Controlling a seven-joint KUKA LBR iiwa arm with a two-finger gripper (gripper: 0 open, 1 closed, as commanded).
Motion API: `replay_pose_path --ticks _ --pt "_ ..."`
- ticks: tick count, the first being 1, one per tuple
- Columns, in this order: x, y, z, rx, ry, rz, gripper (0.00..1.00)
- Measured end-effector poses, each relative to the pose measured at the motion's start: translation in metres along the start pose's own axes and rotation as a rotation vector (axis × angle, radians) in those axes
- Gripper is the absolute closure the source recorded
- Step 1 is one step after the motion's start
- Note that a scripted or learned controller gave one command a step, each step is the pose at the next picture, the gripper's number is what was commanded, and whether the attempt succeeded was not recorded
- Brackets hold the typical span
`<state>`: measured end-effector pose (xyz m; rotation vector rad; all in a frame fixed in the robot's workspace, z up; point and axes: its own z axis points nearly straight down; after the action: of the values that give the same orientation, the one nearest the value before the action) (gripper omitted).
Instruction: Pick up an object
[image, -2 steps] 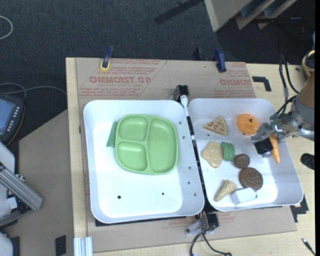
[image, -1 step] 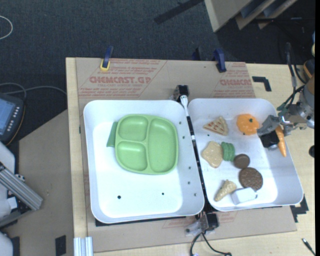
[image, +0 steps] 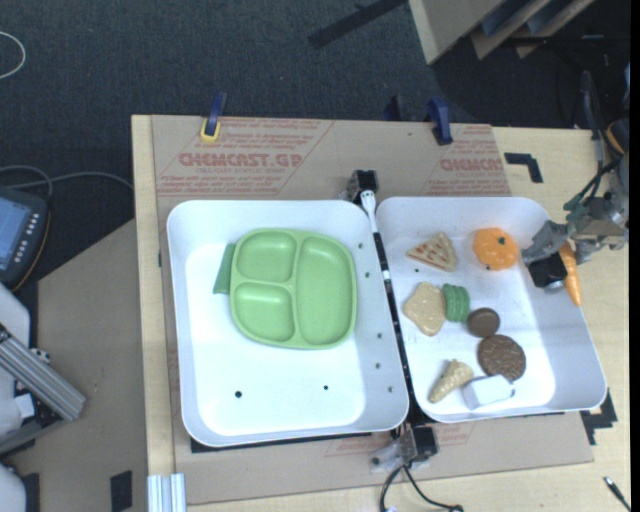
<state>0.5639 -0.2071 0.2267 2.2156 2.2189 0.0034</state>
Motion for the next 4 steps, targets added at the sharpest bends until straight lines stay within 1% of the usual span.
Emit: replay_pose_path --ticks 1,2,3,4 --pt "0.052 0.029 -0.005 0.001 0.002 -0.004 1.0" --pt "0.106 0.043 0.01 0.008 0.004 -0.003 1.0" --pt "0.129 0.043 0.004 0.006 0.004 -0.002 1.0" --pt "0.121 0.055 -0.008 0.001 0.002 0.0 1.0"
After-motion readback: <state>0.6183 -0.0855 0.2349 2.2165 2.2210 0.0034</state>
